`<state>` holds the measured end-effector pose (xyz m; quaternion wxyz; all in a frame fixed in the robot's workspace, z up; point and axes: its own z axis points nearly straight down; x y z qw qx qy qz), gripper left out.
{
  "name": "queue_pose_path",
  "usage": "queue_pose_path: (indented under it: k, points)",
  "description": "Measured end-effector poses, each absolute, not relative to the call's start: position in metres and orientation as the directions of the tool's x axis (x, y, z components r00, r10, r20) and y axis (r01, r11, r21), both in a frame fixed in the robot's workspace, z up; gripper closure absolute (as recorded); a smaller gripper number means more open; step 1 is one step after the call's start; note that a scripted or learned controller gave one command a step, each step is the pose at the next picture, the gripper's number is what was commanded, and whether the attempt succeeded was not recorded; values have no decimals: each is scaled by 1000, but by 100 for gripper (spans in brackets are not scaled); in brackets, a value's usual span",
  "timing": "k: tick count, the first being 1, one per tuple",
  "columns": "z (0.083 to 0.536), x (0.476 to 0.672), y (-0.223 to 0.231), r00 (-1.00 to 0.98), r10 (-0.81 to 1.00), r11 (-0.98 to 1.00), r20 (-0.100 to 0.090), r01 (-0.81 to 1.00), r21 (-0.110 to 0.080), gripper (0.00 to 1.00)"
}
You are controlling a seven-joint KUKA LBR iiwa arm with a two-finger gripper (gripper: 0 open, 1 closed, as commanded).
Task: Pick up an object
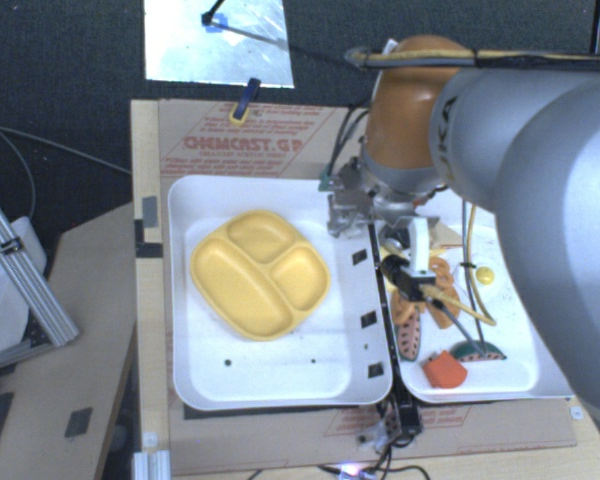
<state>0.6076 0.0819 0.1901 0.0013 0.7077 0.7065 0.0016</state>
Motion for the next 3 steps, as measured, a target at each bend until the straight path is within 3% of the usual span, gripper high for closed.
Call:
queue_pose_path:
  k: [1, 2, 3]
  points:
    - [104, 573, 119, -5, 1000, 5, 1, 1000, -7, 100]
    - [189, 561, 74, 3, 1000, -3, 0, 1000, 7, 100]
    - [220, 512, 137, -10, 1000, 10, 4, 1000, 2, 100]
